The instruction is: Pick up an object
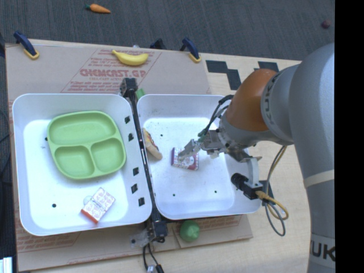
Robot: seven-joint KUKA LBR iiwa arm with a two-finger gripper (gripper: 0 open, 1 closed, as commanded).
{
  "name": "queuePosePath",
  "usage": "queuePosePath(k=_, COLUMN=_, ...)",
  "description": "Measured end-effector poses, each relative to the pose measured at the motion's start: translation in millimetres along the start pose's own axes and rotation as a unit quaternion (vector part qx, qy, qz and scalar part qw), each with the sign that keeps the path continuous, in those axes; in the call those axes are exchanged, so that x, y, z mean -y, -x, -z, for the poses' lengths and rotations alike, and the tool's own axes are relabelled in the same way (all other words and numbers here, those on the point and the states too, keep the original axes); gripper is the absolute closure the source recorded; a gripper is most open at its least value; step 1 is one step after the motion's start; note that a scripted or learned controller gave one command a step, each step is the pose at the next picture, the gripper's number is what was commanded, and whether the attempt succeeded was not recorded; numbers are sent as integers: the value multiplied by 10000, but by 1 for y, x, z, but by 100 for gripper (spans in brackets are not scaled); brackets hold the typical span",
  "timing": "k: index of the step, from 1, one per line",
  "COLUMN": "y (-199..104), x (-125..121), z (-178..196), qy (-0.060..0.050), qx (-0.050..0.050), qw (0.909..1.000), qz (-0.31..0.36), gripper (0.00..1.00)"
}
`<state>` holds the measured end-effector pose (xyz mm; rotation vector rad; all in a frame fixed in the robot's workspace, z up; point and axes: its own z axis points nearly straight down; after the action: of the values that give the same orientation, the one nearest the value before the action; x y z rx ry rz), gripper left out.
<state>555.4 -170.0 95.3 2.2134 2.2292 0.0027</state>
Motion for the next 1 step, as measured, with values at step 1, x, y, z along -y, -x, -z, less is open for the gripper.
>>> queuePosePath(k=1, y=-1, x=-2, z=12, qy=14, qx=2, qw=10000, qz=32, gripper=100)
